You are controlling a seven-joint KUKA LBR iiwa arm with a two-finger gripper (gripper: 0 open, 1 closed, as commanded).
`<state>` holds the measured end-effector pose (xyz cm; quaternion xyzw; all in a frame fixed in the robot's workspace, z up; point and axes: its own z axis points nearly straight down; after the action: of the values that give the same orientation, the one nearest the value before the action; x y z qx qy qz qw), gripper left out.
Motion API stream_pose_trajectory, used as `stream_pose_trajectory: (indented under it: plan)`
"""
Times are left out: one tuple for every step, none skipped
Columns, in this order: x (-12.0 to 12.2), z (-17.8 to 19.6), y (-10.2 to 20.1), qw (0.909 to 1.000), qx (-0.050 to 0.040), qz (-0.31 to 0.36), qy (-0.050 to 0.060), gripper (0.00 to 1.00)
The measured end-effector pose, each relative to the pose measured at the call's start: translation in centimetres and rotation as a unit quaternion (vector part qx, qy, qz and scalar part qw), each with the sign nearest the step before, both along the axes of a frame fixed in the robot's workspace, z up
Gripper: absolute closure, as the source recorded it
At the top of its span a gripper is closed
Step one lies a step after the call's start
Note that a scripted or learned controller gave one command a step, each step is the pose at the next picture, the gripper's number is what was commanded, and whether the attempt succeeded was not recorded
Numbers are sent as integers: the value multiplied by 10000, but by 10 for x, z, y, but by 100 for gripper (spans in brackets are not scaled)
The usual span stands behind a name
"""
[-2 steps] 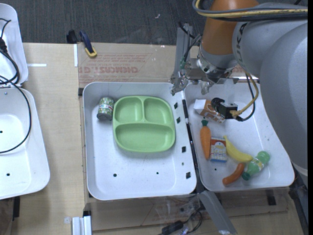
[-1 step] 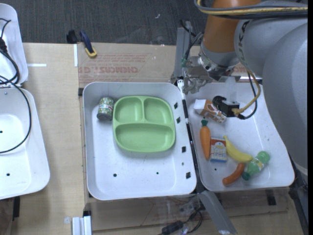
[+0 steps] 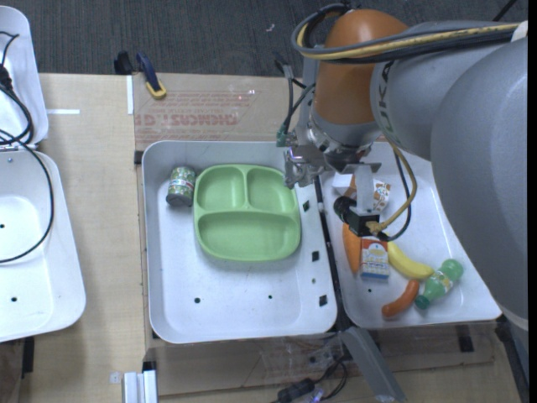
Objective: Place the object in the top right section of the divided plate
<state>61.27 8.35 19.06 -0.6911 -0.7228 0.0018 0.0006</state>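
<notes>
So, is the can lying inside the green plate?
No, the can stands on the bin floor beside the plate, at its left edge.

tool (image 3: 295, 173) fingers hidden under the wrist, carrot (image 3: 351, 248) partly covered

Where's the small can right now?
In the camera view, the small can lies in the left bin, near its upper-left corner, just left of the green divided plate.

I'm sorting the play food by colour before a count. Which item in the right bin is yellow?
The banana, curved and plain yellow, lying between the small carton and the green bottle. The sausage below it is orange-red.
</notes>
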Motion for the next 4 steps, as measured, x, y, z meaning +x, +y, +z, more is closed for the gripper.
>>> stream_pose_trajectory:
  plan:
    - [20, 0, 4, 9998, -1, 187, -11, 100]
    - [-39, 0, 13, 9986, 2, 531, 1, 100]
    - [24, 0, -56, 9999, -3, 149, -5, 100]
    - [-32, 0, -24, 9965, 0, -838, 5, 100]
